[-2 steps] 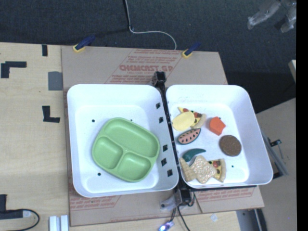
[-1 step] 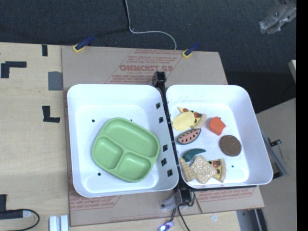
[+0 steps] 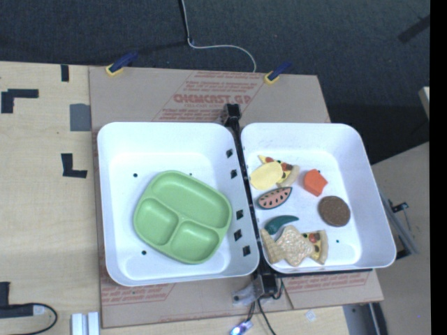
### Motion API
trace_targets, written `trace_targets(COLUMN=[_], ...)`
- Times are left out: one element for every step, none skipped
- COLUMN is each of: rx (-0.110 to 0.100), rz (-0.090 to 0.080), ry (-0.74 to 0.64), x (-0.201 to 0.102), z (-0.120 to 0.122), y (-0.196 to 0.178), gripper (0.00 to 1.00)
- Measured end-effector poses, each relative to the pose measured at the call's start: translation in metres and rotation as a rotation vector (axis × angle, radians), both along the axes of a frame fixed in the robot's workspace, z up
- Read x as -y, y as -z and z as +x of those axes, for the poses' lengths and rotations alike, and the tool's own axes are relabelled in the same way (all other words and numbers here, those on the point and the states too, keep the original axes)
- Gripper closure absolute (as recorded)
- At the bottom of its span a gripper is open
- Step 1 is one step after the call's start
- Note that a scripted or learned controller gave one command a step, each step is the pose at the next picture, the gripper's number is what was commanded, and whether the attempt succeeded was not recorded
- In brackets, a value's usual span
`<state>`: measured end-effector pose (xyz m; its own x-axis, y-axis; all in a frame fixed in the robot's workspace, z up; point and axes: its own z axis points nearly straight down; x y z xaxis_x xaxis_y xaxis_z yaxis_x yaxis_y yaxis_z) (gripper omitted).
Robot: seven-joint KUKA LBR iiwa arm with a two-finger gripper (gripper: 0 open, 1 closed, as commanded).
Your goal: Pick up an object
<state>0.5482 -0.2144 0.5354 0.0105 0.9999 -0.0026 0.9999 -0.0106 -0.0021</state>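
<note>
Red print on cardboard sheet under bins, seemingly "CHEMCAST GP"; smaller lines illegible

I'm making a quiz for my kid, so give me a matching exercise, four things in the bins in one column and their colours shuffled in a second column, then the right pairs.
Things:
1. divided plate
2. round cookie
3. block
4. curved pepper

Colours:
A. dark teal
B. orange-red
C. light green
D. brown

Pairs: 1-C, 2-D, 3-B, 4-A
</note>
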Motion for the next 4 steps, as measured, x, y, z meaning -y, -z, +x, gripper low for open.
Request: trace_targets(rx=[-0.013, 0.015, -0.009, 0.006], rz=[0.008, 0.000, 0.006, 0.005], ry=[-0.013, -0.015, -0.016, -0.026], x=[-0.045, -0.070, -0.127, -0.245], z=[-0.026, -0.051, -0.065, -0.060], y=[0.129, 0.007, 0.103, 0.054], gripper=[1.00, 1.00, 1.00, 1.00])
